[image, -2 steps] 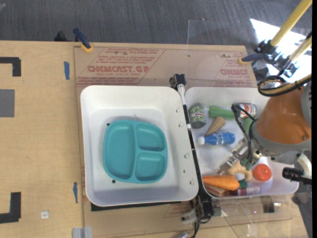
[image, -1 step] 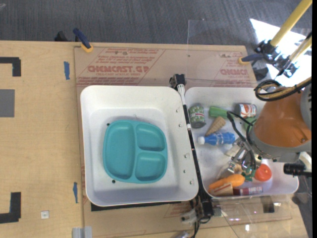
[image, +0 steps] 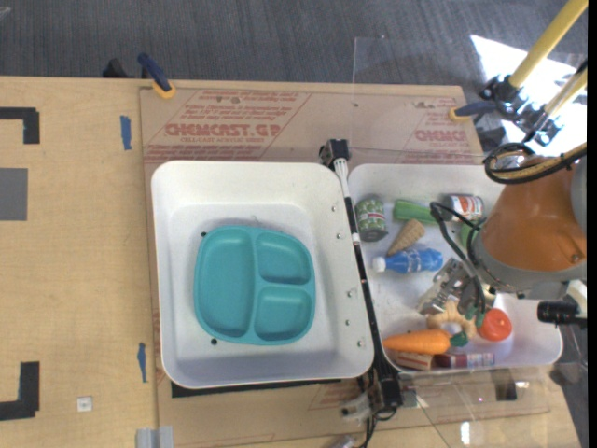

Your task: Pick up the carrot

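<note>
- The carrot (image: 418,343) lies flat at the near edge of the right bin (image: 550,348), not yet lifted.
- The end effector (image: 454,299) hovers just beyond it; its opening cannot be told.
- Grasping and lifting remain.

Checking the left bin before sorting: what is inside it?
The left bin holds a teal divided tray with three compartments, nothing visible in them. Whatever lies beneath the tray is covered.

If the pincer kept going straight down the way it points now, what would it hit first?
Probably the orange carrot near the right white bin's front wall: the metal pincer hangs just above its thick end. Depth is unclear from this slant.
</note>
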You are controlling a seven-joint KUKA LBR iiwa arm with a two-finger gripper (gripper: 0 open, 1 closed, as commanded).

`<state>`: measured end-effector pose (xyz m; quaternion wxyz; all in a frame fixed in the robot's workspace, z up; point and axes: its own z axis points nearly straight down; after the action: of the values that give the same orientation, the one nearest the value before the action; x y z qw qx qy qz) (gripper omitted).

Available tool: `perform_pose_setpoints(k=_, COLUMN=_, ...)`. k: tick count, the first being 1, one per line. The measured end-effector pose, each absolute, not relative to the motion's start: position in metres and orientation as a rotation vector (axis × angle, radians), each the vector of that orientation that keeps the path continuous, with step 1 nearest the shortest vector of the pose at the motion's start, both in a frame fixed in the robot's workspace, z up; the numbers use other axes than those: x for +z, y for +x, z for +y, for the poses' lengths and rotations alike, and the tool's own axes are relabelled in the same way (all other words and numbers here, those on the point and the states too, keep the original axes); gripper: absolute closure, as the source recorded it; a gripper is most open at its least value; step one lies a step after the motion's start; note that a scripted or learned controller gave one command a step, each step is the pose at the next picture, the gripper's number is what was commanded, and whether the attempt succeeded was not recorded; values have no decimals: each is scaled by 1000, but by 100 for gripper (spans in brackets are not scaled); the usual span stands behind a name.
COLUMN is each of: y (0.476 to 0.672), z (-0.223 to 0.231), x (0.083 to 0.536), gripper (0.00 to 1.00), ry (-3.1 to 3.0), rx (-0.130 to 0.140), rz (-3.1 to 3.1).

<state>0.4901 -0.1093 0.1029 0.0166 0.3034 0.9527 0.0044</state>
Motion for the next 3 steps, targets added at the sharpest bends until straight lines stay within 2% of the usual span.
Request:
perform_pose_setpoints(k=1, y=493, z=-108, x=113, gripper=100, ry=944, rx=18, rz=2951)
perform_pose_setpoints(k=2, y=482, z=-26, x=187, gripper=100, ry=881, rx=9, rz=3006)
perform_pose_setpoints(k=3, y=481, z=-29, x=185, gripper=0, ry=891, rx=3, rz=3008)
